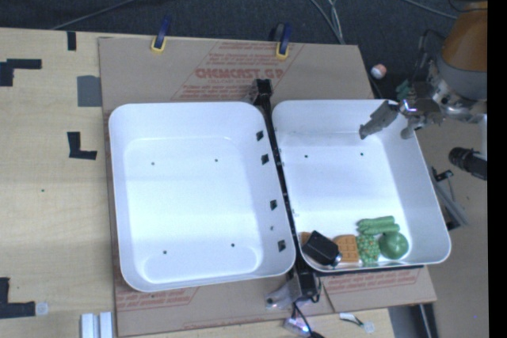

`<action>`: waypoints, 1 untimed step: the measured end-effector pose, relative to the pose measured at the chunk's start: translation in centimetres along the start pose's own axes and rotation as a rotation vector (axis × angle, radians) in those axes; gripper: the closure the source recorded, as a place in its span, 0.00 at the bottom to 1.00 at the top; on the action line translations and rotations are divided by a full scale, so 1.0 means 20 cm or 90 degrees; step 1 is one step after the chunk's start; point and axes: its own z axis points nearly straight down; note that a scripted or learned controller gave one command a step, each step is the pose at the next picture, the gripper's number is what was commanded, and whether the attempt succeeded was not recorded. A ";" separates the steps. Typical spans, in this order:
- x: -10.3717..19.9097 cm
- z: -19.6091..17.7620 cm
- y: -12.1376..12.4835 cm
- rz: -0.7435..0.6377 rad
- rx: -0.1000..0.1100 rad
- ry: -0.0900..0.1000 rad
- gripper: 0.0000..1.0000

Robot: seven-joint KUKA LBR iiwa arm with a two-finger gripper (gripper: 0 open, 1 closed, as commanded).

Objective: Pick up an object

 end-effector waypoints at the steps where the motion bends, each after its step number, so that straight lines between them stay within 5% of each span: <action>1: -0.01 0.60 -0.40 0.002 0.007 0.002 0.00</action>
